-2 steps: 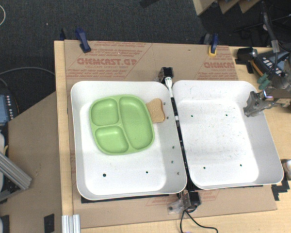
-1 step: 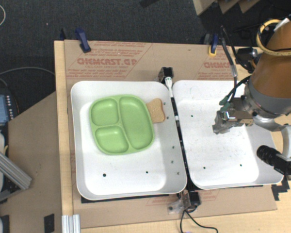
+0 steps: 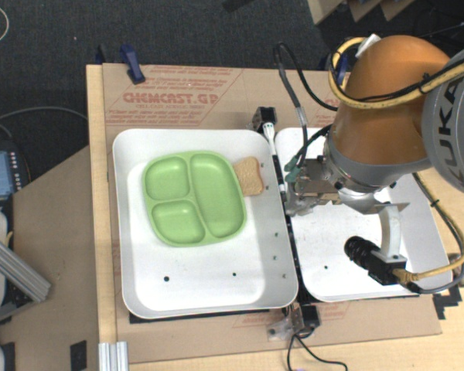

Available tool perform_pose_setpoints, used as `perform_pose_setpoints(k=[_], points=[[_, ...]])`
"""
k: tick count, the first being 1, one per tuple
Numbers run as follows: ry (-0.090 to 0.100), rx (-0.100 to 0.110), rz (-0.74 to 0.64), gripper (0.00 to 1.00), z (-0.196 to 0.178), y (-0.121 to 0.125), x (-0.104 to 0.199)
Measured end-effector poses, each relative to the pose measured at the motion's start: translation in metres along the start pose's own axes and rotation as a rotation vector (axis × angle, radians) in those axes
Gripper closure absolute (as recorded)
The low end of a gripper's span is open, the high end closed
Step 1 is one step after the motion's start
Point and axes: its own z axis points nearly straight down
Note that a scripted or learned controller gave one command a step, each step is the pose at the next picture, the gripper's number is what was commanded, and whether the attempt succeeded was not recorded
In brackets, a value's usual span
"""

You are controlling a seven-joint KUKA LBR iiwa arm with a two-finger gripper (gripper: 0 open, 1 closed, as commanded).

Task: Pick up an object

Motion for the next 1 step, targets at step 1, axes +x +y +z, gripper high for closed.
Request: perform_pose_setpoints(k=[1], points=[[0.002,-0.022,0.003,1.00,-0.1339,0.0017,0.0452]])
